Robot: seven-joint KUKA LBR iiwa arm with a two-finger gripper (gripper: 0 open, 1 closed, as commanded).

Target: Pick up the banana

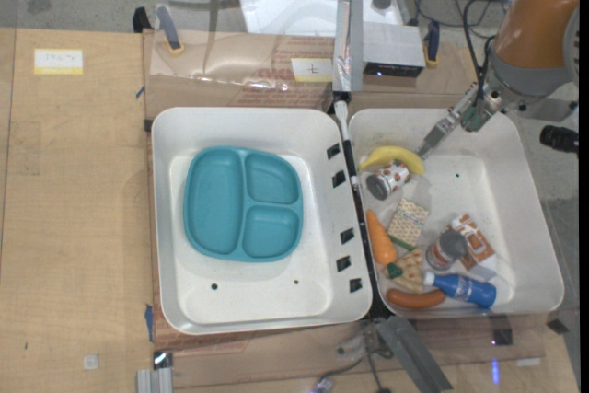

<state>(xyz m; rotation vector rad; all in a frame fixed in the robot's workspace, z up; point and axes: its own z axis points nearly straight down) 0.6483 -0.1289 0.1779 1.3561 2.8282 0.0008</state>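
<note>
We take the banana (394,157) as our landmark: it lies in the right bin (515,198), at the far-left part of the floor, curved, resting against a small can (386,180) just on its near side. The gripper (431,143) hangs just to the banana's right, at the end of a thin slanted finger assembly coming down from the orange-banded arm (538,14). It is close to the fruit's right tip, but nothing sits between its fingers (at this size and angle we cannot tell whether they are apart or together, so we leave that open). Our judgement: the tool is angled that way for a reach from the right toward the banana's free end, since the can crowds the near side.

Containers: nearer than the banana, the same bin holds a carrot (380,237), a cracker (408,221), a blue bottle (463,289), a sausage (414,298) and a red-and-white packet (473,240), all bunched in the near-left half. The far-right floor beyond the banana is bare, likely why the arm enters there. Left of the banana, across the divider, the left bin (175,290) carries a teal divided plate (244,203), with nothing in its compartments.
</note>
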